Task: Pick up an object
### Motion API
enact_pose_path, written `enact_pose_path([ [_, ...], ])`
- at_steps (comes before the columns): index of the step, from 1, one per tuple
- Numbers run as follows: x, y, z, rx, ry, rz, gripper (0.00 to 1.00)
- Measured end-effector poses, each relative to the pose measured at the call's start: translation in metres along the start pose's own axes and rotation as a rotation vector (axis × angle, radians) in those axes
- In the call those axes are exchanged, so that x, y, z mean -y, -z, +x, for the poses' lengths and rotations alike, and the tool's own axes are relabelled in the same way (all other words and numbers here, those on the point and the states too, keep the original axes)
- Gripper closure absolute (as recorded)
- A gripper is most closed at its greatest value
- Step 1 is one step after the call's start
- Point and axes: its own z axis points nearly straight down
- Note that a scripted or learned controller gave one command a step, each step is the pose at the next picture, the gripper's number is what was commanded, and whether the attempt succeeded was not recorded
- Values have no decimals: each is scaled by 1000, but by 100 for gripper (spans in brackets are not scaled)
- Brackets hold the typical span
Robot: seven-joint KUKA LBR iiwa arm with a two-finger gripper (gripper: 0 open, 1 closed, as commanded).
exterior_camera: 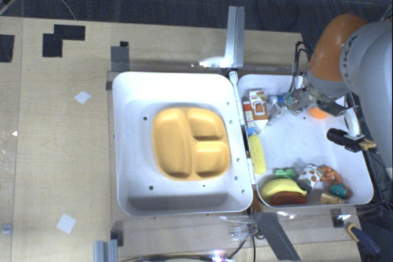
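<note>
So the gripper is down inside the right bin, near its back edge, hanging off the grey arm with the orange band. Honestly can't tell how its tips stand, it's a blurry tangle of metal there, and I can't make out anything gripped in it.

Using the right bin as the anchor, here's the count of what's in it:

- one small red and white carton, in the bin's back left corner, just left of the gripper
- one small blue thing right below that carton, too small to name
- one yellow corn cob lying along the bin's left wall, lengthwise
- one orange blob on the bin's floor just right of the gripper, partly under the arm
- one yellow bowl in the bin's front left corner, with something green at its back rim and a dark red piece inside
- one spotted white and brown item next to the bowl, then a jumble of orange, green and tan bits at the bin's front right, can't count those cleanly

Left of that bin, touching it side by side, is the second white bin, holding one yellow divided tray with three compartments, sitting in the middle.

So two bins, one tray, one bowl.
</note>
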Motion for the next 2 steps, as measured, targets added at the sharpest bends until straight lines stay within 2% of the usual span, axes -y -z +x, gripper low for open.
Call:
enact_pose_path([
  [1, -4, 5, -42, -46, 334, 47, 0],
  [2, -10, 19, -44, -23, 341, 27, 100],
])
